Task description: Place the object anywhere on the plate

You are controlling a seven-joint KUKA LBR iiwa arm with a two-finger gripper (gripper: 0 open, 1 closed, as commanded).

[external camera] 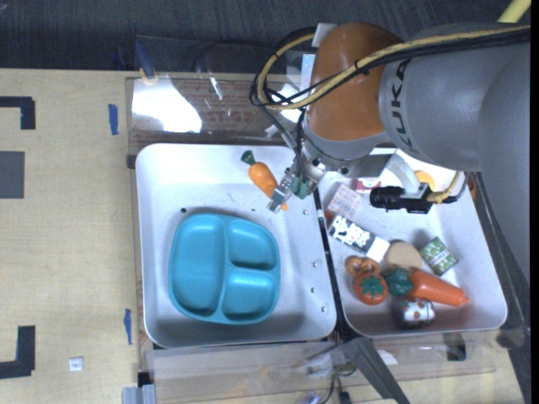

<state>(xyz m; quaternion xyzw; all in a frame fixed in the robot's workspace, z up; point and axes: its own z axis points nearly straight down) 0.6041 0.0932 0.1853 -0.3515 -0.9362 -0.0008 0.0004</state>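
You have the small carrot (261, 176) lying in the left bin (160, 175), just past the far right corner of the blue plate (181, 251) and clear of its rim. Its green top points away from the plate. Your gripper (284, 194) sits low, also beyond the plate's far right corner, close against the carrot's narrow end. From this angle you cannot tell whether it is open or closed, nor whether it touches the carrot. The plate lies flat, its three compartments facing up. Well to the right of the plate, the right bin (484, 251) holds a large carrot (438, 289), a tomato (370, 288) and a small green box (438, 255).
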